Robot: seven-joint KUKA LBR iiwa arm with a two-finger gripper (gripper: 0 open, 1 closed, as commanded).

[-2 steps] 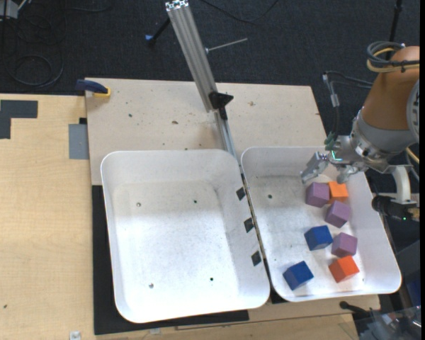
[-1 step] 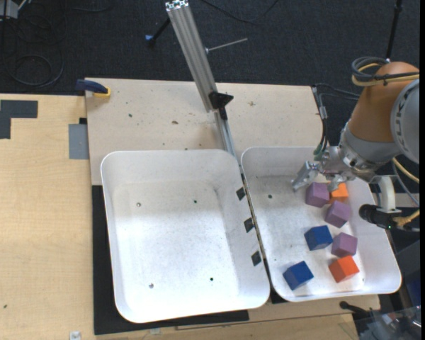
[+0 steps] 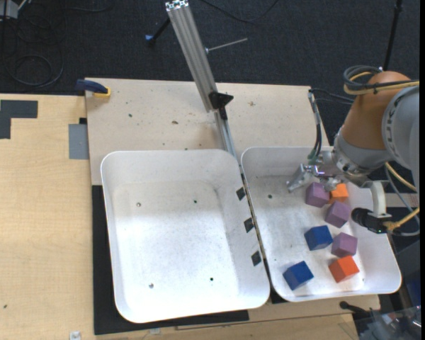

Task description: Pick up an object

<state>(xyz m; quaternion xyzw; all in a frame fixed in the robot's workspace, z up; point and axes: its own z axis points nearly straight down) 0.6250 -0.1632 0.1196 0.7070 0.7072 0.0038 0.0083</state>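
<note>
The right bin (image 3: 269,161) holds several small cubes. A purple cube (image 3: 316,194) lies nearest my gripper (image 3: 304,177), which hangs low over the bin's upper part, just above and to the left of that cube. An orange cube (image 3: 339,190) sits right behind the purple one, partly under the wrist. Further down lie a second purple cube (image 3: 338,213), a blue cube (image 3: 317,237), a third purple cube (image 3: 344,244), an orange cube (image 3: 344,268) and a blue cube (image 3: 297,275). I see nothing held in the gripper.
The left bin (image 3: 127,168) stands beside the right one, sharing a divider edge with black clips (image 3: 248,224). A slanted aluminium bar (image 3: 195,55) rises behind the bins. The arm's grey body and cables (image 3: 382,126) overhang the right bin's far right side.
</note>
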